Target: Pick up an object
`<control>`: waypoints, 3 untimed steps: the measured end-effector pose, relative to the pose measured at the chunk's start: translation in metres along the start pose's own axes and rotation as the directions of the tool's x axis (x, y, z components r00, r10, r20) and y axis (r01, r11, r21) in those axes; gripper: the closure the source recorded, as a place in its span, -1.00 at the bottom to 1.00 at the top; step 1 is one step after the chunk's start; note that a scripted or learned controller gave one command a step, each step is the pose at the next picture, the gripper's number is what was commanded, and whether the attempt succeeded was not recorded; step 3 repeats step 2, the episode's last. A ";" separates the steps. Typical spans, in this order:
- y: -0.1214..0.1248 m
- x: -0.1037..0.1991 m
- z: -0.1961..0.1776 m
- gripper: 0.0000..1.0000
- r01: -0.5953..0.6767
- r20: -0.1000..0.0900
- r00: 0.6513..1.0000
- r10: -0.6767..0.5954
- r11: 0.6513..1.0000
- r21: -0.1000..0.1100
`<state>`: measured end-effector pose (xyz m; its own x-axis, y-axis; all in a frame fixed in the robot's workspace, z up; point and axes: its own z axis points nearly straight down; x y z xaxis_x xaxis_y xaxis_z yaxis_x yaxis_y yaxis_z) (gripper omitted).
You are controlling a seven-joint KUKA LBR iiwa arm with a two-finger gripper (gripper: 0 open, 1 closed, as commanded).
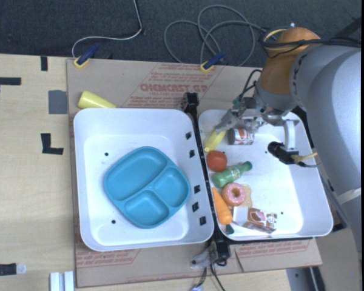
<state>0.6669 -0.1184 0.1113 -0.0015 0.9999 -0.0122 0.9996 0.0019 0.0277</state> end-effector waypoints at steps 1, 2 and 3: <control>-0.006 0.007 0.015 -1.00 -0.001 -0.010 1.000 0.001 1.000 0.029; -0.026 0.024 0.025 -1.00 -0.001 -0.010 1.000 0.001 1.000 0.027; -0.026 0.024 0.025 -1.00 -0.001 -0.010 1.000 0.001 1.000 0.027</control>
